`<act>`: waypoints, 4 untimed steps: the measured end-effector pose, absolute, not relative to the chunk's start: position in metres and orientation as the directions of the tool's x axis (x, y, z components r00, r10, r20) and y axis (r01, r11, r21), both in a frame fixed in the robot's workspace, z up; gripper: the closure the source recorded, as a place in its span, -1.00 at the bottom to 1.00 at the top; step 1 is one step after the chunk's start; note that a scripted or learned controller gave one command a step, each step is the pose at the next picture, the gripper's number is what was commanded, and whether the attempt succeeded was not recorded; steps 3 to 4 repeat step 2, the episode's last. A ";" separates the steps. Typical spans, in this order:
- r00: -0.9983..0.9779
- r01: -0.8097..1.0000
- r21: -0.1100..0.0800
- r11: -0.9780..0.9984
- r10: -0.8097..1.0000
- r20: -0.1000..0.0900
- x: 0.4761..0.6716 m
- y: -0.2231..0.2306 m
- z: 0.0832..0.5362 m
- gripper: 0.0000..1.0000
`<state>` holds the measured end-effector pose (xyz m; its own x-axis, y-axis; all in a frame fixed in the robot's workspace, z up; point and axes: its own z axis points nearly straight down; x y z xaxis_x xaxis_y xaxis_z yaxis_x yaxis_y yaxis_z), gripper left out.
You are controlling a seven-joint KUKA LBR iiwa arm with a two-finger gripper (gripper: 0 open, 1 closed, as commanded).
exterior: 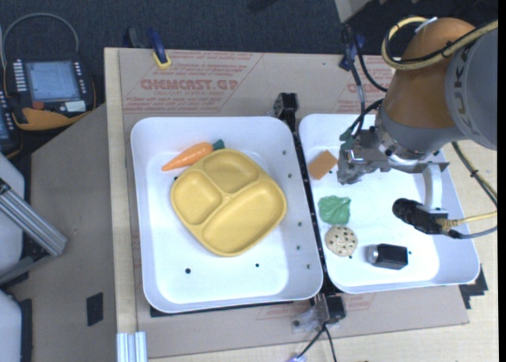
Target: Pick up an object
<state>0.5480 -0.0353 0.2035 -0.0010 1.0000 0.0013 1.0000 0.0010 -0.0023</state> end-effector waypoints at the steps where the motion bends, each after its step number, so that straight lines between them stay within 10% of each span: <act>1: -0.007 1.000 -0.002 0.007 1.000 0.003 0.543 0.023 0.207 1.00; 4: -0.007 1.000 0.001 0.007 1.000 0.002 0.548 0.081 0.211 1.00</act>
